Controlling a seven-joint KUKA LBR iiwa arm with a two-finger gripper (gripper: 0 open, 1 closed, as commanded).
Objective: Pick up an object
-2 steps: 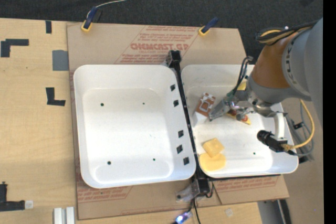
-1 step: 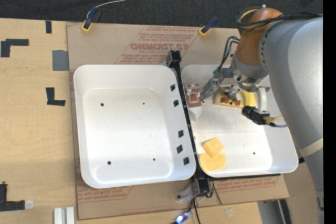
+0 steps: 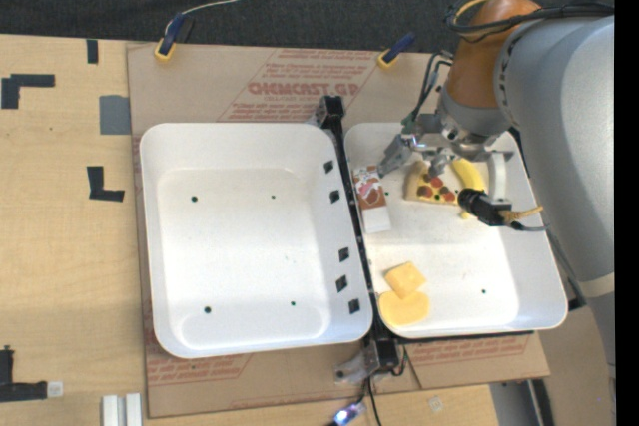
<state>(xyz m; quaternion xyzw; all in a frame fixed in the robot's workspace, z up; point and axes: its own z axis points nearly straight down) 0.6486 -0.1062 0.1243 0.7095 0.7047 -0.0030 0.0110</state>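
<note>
White plastic forms the right bin (image 3: pixel 519 309) in the camera view, and the pincer (image 3: pixel 412 158) hangs over its far part. The jaws look to be apart, with nothing between them.

We judge the toy pizza slice (image 3: pixel 431 187) the likeliest target. It lies flat on the bin floor, just beneath the pincer and slightly nearer to us. A yellow piece (image 3: pixel 467 177) sits touching or just beside its right edge, and a red-and-white packet (image 3: pixel 370 192) lies near on the left, by the dividing wall.

To descend well, we would centre the jaws across the slice's narrow width and come straight down. We would close only once low enough, keeping clear of the yellow piece. A cheese-coloured block (image 3: pixel 403 278) lies well apart, toward the near rim.
</note>
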